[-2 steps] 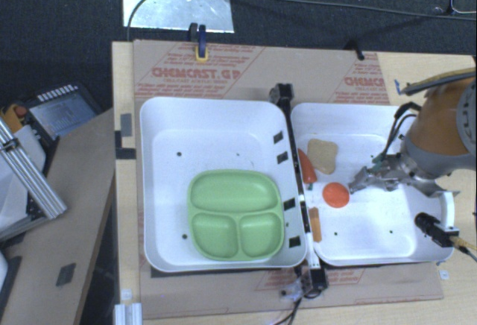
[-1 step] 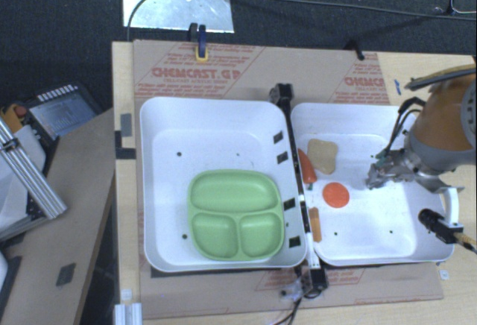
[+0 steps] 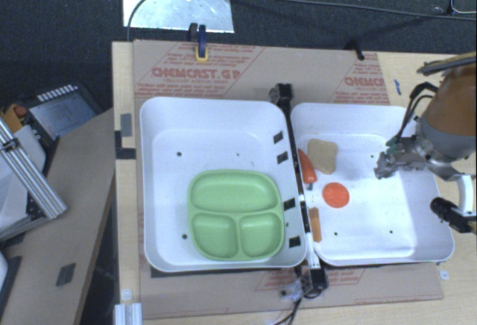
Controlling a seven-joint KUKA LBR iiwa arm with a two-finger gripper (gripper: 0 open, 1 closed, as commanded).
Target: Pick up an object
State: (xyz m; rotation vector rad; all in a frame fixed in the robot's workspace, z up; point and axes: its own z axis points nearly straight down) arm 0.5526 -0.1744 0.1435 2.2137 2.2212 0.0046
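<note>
The right bin (image 3: 387, 241) holds a tan bread-like slice (image 3: 323, 155), an orange-red carrot-like piece (image 3: 307, 167) along its left wall, a round orange-red piece (image 3: 336, 195), and a small orange stick (image 3: 315, 223) near the divider. My gripper (image 3: 385, 165) hangs over the right part of this bin, to the right of the round piece and apart from every object. I see nothing held in it.
A green divided plate (image 3: 237, 213) lies in the left bin (image 3: 171, 167). The arm's grey body with its orange band (image 3: 455, 111) overhangs the right bin's right wall. Black clips (image 3: 283, 92) sit along the divider between the bins.
</note>
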